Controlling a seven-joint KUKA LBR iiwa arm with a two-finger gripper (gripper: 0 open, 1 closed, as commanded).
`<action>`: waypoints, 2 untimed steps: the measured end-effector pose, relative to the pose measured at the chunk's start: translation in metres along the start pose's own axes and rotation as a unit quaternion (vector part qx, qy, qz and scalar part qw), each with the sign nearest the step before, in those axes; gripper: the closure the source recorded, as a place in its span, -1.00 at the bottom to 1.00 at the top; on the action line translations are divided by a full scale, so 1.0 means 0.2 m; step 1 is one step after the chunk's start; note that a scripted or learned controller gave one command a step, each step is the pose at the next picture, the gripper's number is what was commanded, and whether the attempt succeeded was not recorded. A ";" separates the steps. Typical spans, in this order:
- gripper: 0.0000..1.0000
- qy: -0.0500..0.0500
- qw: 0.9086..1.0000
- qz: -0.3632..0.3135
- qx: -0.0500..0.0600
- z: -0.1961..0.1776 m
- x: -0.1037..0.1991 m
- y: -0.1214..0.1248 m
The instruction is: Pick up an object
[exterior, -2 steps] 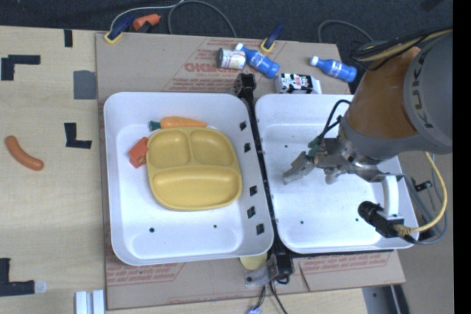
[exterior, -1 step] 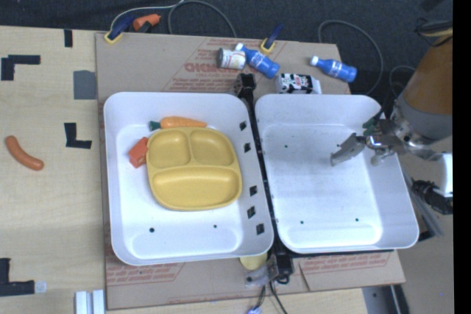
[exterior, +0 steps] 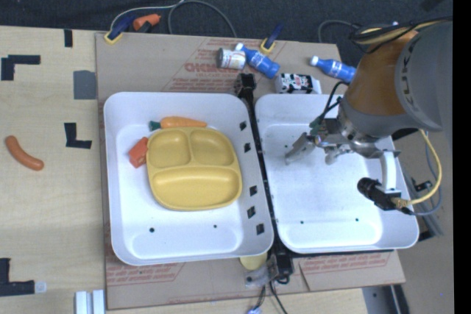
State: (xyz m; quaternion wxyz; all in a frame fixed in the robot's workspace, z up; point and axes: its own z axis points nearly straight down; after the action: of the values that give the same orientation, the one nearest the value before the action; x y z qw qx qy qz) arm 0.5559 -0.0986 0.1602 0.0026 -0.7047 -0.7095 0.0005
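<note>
The bench is seen from above, with two white bins laid side by side on it. The left bin is loaded; the right bin has the arm reaching over it from the right, grey with its orange band. The gripper is held low over the upper part of the right bin, and its fingers are seen spread apart with nothing between them.

The candidates for picking are all found in the left bin. The yellow divided plate is the biggest (rigid, light plastic by the look of it, smooth and probably slippery), and it is judged best taken by its raised rim, since the flat middle offers no purchase. A toy carrot is tucked against the plate's upper edge, and a small orange-red piece is wedged at its left side; both are judged light and hard, best pinched across the narrow width.

Nothing has been taken up yet, and the gripper is well apart from all three.
</note>
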 end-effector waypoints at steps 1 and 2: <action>-1.00 -0.003 1.000 0.006 -0.001 0.15 -0.49 0.20; -1.00 0.001 1.000 0.001 0.002 0.31 -0.04 0.03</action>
State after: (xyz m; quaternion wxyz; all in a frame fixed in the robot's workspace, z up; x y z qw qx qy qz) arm 0.5616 -0.1072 0.0977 0.0042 -0.7051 -0.7091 0.0013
